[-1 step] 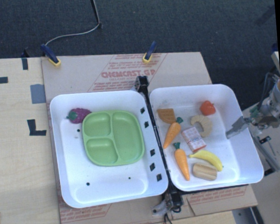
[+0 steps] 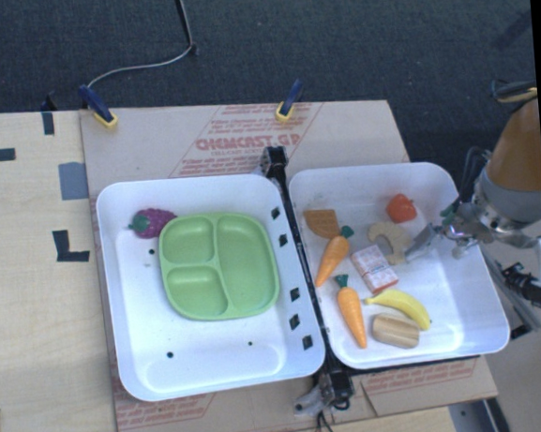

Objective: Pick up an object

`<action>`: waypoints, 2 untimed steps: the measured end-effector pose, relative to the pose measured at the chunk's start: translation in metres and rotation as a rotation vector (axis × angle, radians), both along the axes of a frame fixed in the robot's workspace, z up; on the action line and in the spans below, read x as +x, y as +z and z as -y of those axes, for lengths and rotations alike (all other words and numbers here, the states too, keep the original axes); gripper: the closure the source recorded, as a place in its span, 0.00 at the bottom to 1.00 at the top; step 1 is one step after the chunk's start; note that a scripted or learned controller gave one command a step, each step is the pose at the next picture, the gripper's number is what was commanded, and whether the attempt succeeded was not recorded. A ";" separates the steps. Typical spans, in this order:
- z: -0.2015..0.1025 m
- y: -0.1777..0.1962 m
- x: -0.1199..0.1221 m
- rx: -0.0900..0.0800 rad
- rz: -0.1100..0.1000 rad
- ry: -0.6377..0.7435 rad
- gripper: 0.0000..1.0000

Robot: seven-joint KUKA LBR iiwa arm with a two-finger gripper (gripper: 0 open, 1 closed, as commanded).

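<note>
The right bin holds several toy foods: two orange carrots, a yellow banana, a tan bread roll, a red-and-white carton, a red tomato, a tan wedge and a beige lump. My gripper reaches in low from the right, over the bin's right-hand part. Its tip lies just right of the beige lump and below the tomato. I see nothing held in it.
The left bin carries a green divided plate and a purple-red toy at its back left corner. A black divider runs between the bins. The arm's orange band hangs over the right bin's right rim.
</note>
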State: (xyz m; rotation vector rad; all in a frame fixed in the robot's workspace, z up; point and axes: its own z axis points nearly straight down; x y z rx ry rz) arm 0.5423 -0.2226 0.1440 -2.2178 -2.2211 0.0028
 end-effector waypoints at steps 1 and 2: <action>-0.001 -0.057 0.054 -0.002 0.007 0.000 0.00; -0.043 -0.059 0.102 0.001 -0.016 -0.005 0.00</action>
